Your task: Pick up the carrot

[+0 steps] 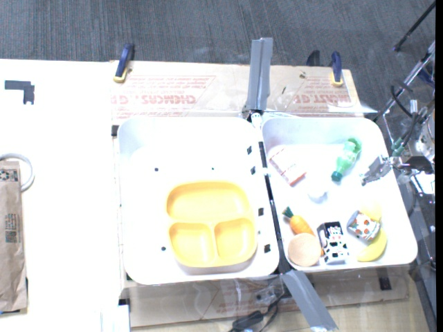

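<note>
Zero steps done | carrot (298, 222) lies untouched in right bin (394, 254), front-left, beside a round peach-coloured item (304, 249) | end effector (376, 170) near bin's right rim, well apart; closure cannot be told | approach, grasp, lift all remain

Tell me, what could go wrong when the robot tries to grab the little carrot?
The carrot lies close to the right bin's left wall, so a finger might hit that wall. A round tan toy touches the carrot, and the gripper could grab or push that instead. The carrot is small and tapered, so it may slip out.
</note>
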Tool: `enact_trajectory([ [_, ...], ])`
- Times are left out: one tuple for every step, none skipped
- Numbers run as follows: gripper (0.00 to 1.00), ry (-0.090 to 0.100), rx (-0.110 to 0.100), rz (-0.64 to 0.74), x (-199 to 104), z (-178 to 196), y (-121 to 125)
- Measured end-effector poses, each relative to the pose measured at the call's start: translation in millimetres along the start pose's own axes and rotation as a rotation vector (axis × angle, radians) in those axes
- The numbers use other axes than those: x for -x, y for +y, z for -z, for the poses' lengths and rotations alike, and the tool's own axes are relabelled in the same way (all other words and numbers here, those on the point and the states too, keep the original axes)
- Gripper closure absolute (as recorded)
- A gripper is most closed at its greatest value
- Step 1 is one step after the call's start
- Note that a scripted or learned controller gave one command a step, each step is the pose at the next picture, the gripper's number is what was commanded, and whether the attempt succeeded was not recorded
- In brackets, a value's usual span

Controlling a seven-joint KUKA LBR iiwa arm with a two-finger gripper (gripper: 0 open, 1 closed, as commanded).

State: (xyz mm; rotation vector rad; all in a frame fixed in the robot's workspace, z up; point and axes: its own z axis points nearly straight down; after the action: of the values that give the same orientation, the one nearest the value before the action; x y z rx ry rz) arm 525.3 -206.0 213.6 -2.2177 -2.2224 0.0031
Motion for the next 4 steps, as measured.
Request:
enact_trajectory([
  [0.0, 0.0, 0.0, 0.138, -45.5, -33.1, -47.9],
  [0.0, 0.0, 0.001, 0.136, -94.8, -122.8, -47.6],
  [0.0, -0.001, 0.002, 0.201, -18.5, -59.8, -47.5],
  [0.0, 0.0, 0.001, 0.29, -50.3, -122.6, -20.9],
])
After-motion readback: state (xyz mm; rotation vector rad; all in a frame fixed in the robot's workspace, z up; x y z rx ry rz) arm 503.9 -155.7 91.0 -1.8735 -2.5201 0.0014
